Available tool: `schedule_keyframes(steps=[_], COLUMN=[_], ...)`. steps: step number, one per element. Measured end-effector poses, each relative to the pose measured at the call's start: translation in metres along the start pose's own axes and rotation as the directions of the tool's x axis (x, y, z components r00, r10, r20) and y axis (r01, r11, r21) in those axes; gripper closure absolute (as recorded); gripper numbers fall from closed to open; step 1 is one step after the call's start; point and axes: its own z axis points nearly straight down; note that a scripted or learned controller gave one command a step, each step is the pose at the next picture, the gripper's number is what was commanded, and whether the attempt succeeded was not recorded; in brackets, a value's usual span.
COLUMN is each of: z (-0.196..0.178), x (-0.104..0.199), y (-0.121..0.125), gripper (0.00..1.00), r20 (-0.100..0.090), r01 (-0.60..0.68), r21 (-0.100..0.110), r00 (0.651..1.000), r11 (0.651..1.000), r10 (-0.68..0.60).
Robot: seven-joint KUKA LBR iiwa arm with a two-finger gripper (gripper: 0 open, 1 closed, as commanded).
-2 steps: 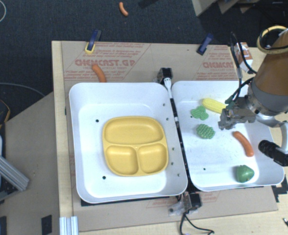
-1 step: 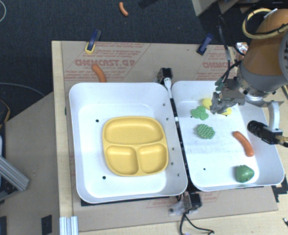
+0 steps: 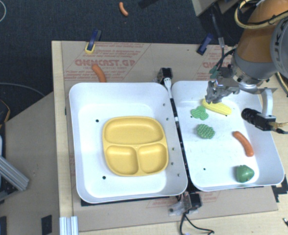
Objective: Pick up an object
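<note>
**Claw Low Over the Corn in the Right Bin**

While the claw [image 3: 214, 98] hangs at the far end of the right bin [image 3: 266, 177], it sits directly on top of the near end of the yellow corn cob [image 3: 219, 108], which lies flat and slanted on the bin floor. Whether it is spread wide, narrow, or gripping the cob cannot be told from this slanted view; the tip meets the corn, but nothing shows clearly pinched inside it.

To do this step well, the claw should straddle the cob across its short width, not along its length, and settle fully down before closing, since a rounded cob will likely roll or squirt out of a shallow pinch. It should also keep clear of the green leafy piece [image 3: 199, 113] just beside the corn, so that only one thing is taken.

Further off in the same bin lie a green knobbly vegetable [image 3: 205, 131], an orange sausage [image 3: 244, 143] and a green pepper [image 3: 244, 173]. The left bin [image 3: 85, 102] carries a yellow divided plate [image 3: 134, 146].
</note>
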Motion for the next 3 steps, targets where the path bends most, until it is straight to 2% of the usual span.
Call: schedule_keyframes(steps=[1, 2, 3], z=[-0.013, -0.014, -0.016], x=[0.0, 0.006, -0.01], y=[0.011, -0.004, -0.001], gripper=[1.0, 1.0, 1.0], r20=[0.0, -0.001, 0.001], r01=[-0.001, -0.002, -0.004], r21=[0.0, 0.008, 0.003], r00=[1.0, 1.0, 1.0], r11=[1.0, 1.0, 1.0], r10=[0.001, 0.002, 0.004])
